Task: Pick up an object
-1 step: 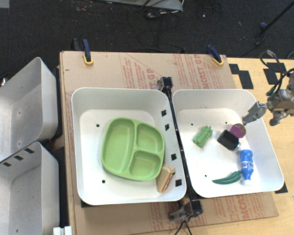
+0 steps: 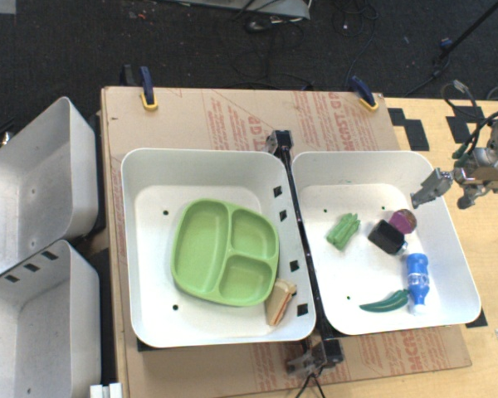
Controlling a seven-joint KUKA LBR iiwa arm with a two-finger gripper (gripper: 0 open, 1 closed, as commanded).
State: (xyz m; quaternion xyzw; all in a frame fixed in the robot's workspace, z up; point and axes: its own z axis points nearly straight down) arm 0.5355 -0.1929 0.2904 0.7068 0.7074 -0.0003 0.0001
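Observation:
The right bin (image 2: 382, 322) holds a small green ridged piece (image 2: 344, 230), a black block (image 2: 386, 237) with a purple round thing (image 2: 404, 220) touching its far side, a blue bottle (image 2: 417, 279) and a dark green pepper (image 2: 385, 303). My gripper (image 2: 445, 196) hangs over the bin's right rim, above and to the right of the purple thing. Its fingers are spread open with nothing between them; one grey fingertip (image 2: 422, 194) points down toward the purple thing.
The left bin (image 2: 141, 222) bears a light green divided plate (image 2: 226, 254) and a tan sandwich-like piece (image 2: 279, 303) at its near right corner. Two more white bins (image 2: 33, 189) stand off the bench to the left. Clamps sit between the bins.

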